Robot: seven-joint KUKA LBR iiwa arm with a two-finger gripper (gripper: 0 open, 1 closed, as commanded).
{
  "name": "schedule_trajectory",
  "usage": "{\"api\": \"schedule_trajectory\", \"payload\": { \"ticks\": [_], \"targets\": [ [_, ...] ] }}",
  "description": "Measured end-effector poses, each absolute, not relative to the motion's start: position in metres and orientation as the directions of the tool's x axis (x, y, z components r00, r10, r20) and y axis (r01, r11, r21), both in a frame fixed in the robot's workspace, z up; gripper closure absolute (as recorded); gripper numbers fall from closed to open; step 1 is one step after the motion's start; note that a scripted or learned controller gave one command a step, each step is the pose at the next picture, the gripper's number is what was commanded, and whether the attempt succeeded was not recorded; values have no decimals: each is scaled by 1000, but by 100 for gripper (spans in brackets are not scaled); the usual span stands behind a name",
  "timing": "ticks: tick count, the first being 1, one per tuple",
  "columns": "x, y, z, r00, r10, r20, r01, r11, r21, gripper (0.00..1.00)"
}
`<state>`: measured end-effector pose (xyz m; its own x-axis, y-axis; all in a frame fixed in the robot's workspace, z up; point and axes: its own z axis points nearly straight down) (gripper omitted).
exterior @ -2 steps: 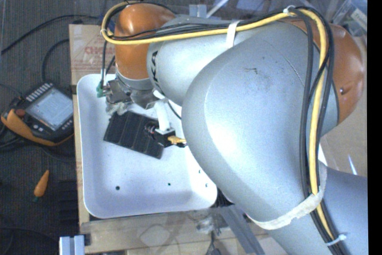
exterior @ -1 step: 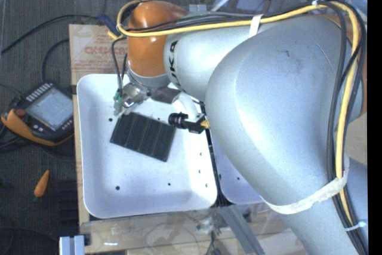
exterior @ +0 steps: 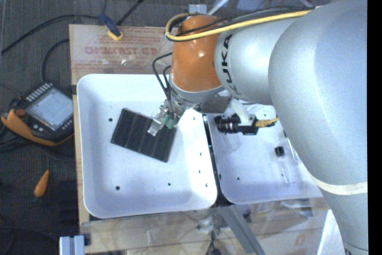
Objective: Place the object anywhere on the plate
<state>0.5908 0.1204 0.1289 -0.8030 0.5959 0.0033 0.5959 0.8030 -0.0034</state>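
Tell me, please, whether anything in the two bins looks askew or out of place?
The dark ridged plate in the left bin lies rotated, its edges slanted against the bin's walls. Otherwise nothing stands out.

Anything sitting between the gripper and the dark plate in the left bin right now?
No. In the camera view the gripper hangs directly over the dark plate's right part, overlapping it. A small greenish object shows at its tip; whether it is gripped is unclear.

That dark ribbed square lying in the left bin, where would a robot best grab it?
Probably by an edge, coming from above. The dark ribbed plate lies flat on the floor of the left bin, turned at an angle, so the jaws would need to line up across its narrow thickness. The gripper hangs over its upper right corner.
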Motion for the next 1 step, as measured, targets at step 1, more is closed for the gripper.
{"api": "schedule_trajectory", "payload": {
  "ticks": [1],
  "targets": [
    [528,175,93,-829,559,-17,559,829,14,100]
  ]
}}
